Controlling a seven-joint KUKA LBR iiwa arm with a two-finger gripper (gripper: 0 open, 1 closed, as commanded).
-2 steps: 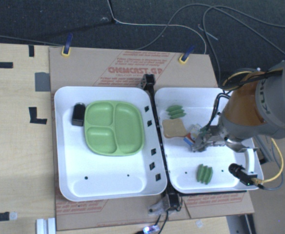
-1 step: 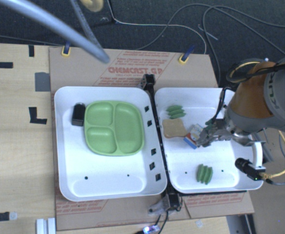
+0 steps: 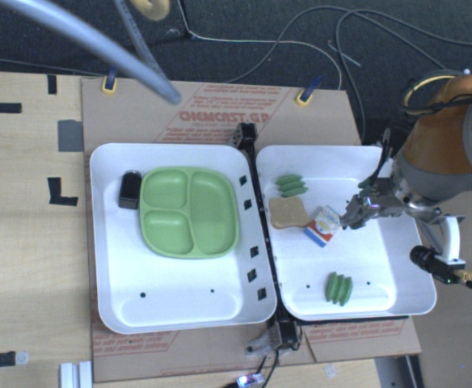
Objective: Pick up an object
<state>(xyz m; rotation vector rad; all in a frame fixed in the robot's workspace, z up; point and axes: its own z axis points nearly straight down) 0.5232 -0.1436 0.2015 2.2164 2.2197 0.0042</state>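
Two shallow white bins sit side by side on a cardboard sheet [image 3: 220, 107] over the tabletop [image 3: 26, 217]; the left bin [image 3: 111, 289] carries a green divided plate [image 3: 190, 212] near its middle, with a small black block [image 3: 129, 190] touching the plate's left edge; the right bin [image 3: 398, 293] carries a loose scatter of things; a green ridged piece [image 3: 290, 186] lies toward the far left of that bin; a tan flat piece [image 3: 288, 212] lies just nearer than it; beside the tan piece, to the right, a small packet [image 3: 322, 226] of clear, red and blue lies near the bin's middle; a second green ridged piece [image 3: 339, 288] lies near the bin's near edge, well apart from the rest; the arm [image 3: 438, 148] enters from the right, orange band above the wrist, grey body low over the right bin; the pincer [image 3: 356, 214] sits just right of the packet, tips close to it, possibly touching; whether the pincer is wide, narrow or closed on anything cannot be told, the tips being dark and small; no thing is seen between them; cables [image 3: 317, 31] trail over the dark floor beyond the bins.
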